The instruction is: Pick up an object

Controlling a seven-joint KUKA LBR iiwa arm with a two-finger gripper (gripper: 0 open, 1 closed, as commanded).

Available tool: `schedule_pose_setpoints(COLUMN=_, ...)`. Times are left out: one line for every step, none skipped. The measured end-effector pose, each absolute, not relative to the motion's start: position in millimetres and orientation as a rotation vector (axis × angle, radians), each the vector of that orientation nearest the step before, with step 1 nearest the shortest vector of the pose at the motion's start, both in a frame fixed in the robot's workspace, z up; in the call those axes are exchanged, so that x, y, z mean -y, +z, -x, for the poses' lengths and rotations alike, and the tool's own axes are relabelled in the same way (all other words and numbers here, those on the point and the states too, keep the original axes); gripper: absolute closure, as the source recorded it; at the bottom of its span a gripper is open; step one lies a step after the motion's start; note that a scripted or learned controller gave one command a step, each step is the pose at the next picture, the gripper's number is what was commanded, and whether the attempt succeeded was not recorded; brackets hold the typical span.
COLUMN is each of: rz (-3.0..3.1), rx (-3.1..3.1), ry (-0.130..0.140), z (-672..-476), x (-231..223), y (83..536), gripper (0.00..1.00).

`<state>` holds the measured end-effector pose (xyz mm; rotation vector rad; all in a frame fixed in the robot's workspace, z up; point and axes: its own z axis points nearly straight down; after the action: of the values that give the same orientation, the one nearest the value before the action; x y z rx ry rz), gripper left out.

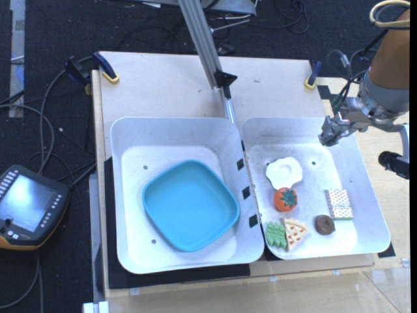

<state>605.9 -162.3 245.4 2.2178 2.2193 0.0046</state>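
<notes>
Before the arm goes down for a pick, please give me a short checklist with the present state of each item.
1. Gripper above the right bin, at its upper right corner: ok.
2. Gripper over an object: not ok, the toys lie lower in the bin.
3. Fingers open: cannot tell.
4. Tomato separate from fried egg: not ok, they touch.
5. Chocolate doughnut free on all sides: ok.

**Bench: contents**

Pale bench (169, 87). Two white bins lie on it side by side: left bin (124, 175), right bin (365, 201). Yellow clamps sit at the far corners, left (107, 75) and right (311, 80).
</notes>
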Motion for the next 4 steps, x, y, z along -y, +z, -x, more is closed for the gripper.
schedule_pose_setpoints(rz=-2.220, rx=-2.221, ry=0.001, z=-606.1, x=162, y=253, gripper=1.00)
schedule_pose_setpoints(rz=-2.217, rx=-2.227, ry=0.000, z=-596.3, x=108, y=242, gripper=1.00)
schedule_pose_setpoints(rz=-2.217, rx=-2.226, ry=0.001, z=-575.6, x=62, y=249, gripper=1.00)
schedule_pose_setpoints(rz=-2.217, rx=-2.228, ry=0.000, z=-559.8, x=2, y=241, gripper=1.00)
